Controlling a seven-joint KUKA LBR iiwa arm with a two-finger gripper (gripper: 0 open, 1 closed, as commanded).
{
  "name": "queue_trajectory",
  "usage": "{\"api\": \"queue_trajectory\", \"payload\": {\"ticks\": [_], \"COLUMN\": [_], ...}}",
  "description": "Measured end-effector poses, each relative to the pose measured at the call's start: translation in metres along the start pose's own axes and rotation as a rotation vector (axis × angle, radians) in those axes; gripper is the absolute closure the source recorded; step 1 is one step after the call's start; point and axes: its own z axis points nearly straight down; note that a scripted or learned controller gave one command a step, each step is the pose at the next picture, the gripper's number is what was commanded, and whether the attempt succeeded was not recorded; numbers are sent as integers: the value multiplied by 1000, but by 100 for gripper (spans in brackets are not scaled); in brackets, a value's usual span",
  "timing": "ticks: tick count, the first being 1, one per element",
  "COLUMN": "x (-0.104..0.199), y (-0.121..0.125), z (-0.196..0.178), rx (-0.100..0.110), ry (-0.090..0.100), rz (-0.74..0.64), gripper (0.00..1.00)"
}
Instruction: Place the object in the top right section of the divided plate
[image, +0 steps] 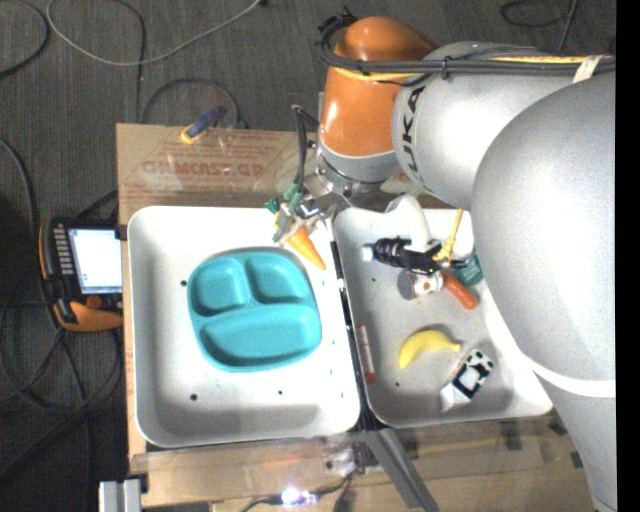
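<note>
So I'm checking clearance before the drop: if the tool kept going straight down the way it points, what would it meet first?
Probably the left bin's white floor beside the teal divided plate's upper-right rim. The tool holds the orange carrot there, though depth is hard to judge.

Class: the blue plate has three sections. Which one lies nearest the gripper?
The top right section, a small compartment nearest the gripper and orange carrot-like object; the other two lie farther.

Bench (150, 160) with two white bins

The left bin (160, 390) and right bin (500, 400) sit side by side, rims touching along the middle. A brown cardboard sheet (205, 165) lies at eleven o'clock, partly under the left bin, with a small blue-yellow item (201, 123) on it.
</note>
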Motion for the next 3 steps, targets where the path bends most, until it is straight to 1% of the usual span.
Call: {"api": "queue_trajectory", "payload": {"ticks": [1,2,3], "x": [0,-2,-47], "y": [0,-5,11], "z": [0,-49,6], "rx": [0,-2,0], "ry": [-1,1,1], "rz": [0,26,194], "gripper": [0,0,0]}}
